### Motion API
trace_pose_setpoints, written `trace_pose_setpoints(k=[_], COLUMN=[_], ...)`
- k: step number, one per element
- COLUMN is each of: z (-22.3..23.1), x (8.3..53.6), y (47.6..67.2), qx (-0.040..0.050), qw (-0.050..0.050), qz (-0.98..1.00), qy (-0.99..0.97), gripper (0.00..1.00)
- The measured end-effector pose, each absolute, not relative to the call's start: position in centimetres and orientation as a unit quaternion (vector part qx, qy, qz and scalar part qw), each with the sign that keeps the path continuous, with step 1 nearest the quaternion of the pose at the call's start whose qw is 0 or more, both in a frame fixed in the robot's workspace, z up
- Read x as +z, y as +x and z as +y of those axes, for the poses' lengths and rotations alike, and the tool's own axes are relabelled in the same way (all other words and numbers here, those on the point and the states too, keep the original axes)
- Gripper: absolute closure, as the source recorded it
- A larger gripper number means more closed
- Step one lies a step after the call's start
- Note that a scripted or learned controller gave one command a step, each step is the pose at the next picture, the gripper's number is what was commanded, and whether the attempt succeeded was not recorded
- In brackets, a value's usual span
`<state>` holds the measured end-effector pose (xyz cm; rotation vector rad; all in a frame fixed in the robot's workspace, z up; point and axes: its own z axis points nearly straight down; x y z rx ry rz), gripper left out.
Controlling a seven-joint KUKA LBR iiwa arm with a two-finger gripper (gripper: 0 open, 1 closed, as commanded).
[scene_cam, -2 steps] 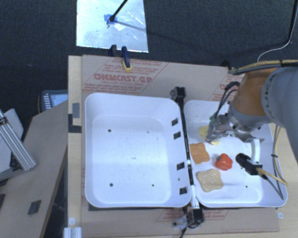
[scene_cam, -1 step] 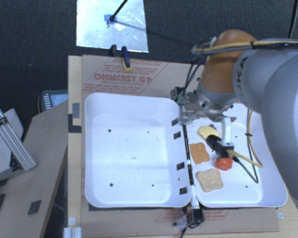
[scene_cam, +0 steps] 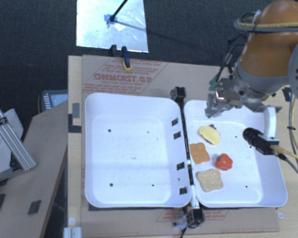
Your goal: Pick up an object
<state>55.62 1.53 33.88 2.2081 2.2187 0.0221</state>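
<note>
the gripper hangs over the far edge of the right bin, a little above the floor of it. if it is spread or pressed together, i cannot tell from this slant; nothing is seen in it.

four small things lie in the left half of this bin: a yellow piece just near the gripper, an orange flat piece, a red piece and a beige toast-like piece nearest to us. the left bin stands beside.

they look like light toy foods, probably stiff and a bit smooth. the yellow piece is the closest; i think it is best taken across its narrow sides, because flat pieces can slip under the tips.
</note>
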Motion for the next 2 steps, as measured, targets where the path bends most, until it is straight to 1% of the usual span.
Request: trace_pose_setpoints(k=[1,2], z=[8.0,12.9], x=[36.6,39.8], y=[52.9,49.2], qx=[0.0028,0.0028], qw=[0.001,0.000], qz=[0.711,0.711], qy=[0.704,0.704], gripper=[1.00,1.00])
